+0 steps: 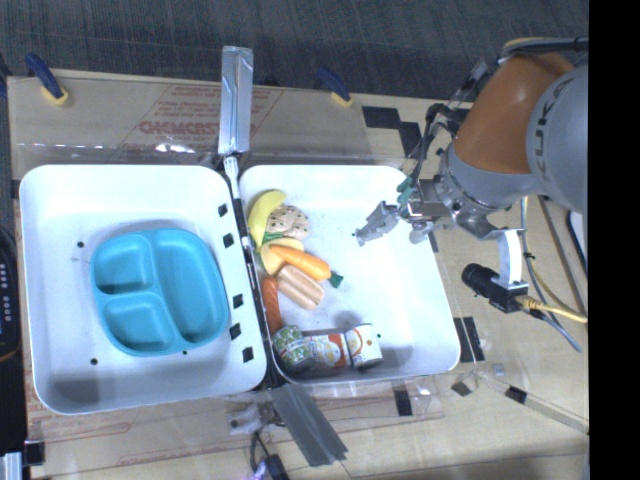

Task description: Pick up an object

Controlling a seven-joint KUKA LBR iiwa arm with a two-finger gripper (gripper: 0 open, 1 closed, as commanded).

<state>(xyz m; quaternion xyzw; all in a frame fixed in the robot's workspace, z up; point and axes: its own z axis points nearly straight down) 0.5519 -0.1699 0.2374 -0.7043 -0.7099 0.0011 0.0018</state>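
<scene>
Grey arm point(520, 118) reaches over the right bin point(420, 318); tool point(372, 226) spread apart, grasping nothing.

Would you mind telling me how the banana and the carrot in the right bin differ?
The banana is yellow and curved; the carrot is orange, nearly straight, with a small green end. The banana runs mostly up and down against the bin's left wall, while the carrot lies slanted across, pointing toward the bin's middle. The banana sits farther back, the carrot nearer the front. Both are toy foods lying in the right bin, left of the gripper.
</scene>
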